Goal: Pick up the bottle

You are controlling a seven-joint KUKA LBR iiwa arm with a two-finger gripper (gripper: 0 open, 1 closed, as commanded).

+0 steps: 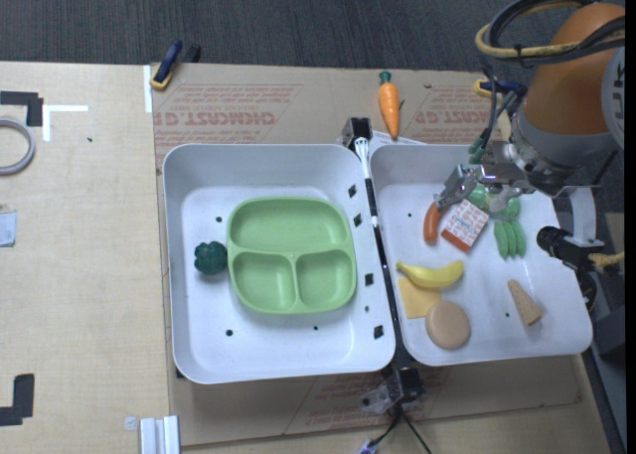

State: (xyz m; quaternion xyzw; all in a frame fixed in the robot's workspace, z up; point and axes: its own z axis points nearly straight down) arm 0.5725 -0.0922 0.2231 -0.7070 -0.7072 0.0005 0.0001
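Observation:
In the right bin (556, 343), near its far left, lies a slim orange-red item (430, 224) that may be the bottle. Right beside it is a red-and-white labelled pack (464, 227), tilted. My gripper (460, 192) hangs low over the far edge of that pack, just up and right of the orange-red item. The grey wrist and orange-banded arm (576, 75) reach in from the right and hide part of the bin's far wall. Nothing can be seen held in the gripper.
The right bin also holds green pea pods (510, 236), a banana (432, 271), a yellow cheese slice (415, 297), a round bun (447, 324) and a tan wedge (525, 302). The left bin (189, 343) holds a green divided plate (293, 255) and broccoli (210, 257). A carrot (388, 102) lies behind the bins.

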